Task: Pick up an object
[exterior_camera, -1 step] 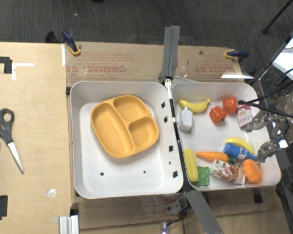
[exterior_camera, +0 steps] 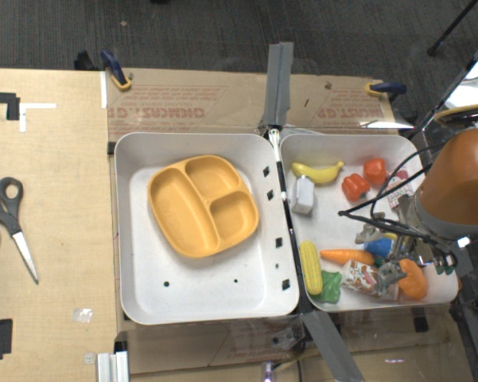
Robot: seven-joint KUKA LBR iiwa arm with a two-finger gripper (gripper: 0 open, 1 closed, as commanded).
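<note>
Hovering low at the right bin's (exterior_camera: 346,146) 4 o'clock corner, end effector (exterior_camera: 391,270) over crowded toys, likely lining up the orange ball (exterior_camera: 414,281); can't tell its grip state.

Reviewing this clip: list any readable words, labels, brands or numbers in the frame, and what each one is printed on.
Red lettering on the cardboard sheet behind the bins appears upside down; a word resembling "CHEMICAL" shows, not reliably readable.
More red print on the cardboard behind the right bin: too blurred to read.
Printed packet in the right bin: colourful label, text too small to read.
No legible numbers or signs elsewhere.
</note>
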